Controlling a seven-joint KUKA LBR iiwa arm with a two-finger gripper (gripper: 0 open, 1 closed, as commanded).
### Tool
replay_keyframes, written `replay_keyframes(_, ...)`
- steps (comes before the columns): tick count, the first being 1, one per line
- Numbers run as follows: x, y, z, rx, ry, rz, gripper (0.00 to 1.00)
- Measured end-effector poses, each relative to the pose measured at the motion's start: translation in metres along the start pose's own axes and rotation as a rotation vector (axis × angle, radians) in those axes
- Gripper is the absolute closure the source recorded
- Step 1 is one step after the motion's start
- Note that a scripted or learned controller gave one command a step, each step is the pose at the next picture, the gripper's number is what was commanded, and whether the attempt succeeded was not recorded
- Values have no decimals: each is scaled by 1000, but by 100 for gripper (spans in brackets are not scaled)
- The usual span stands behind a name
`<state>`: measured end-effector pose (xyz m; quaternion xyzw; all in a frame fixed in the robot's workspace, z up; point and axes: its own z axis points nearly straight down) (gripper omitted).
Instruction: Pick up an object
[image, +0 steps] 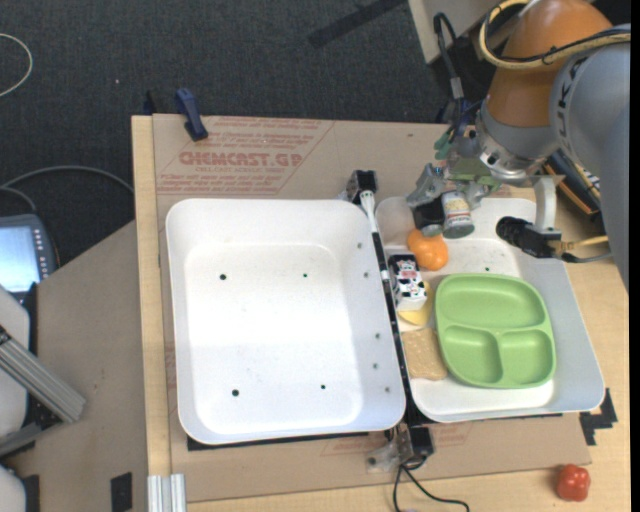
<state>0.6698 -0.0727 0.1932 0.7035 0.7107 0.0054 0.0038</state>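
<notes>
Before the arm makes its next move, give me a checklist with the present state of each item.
1. Gripper over the right bin: ok, it hangs at the bin's far edge.
2. Small can right under the gripper: ok, but whether it is gripped: cannot tell.
3. Orange ball apart from the can: ok, it lies just nearer the camera.
4. Green divided plate out of the way: ok, it lies in the near part of the bin.
5. Black and white toy and yellow piece by the bin's left wall: ok, away from the gripper.
</notes>
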Motion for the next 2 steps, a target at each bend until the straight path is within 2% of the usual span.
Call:
replay_keyframes(1,63,-9,8,15,0,4,100)
replay_keyframes(2,72,-48,-30,14,-1,9,100)
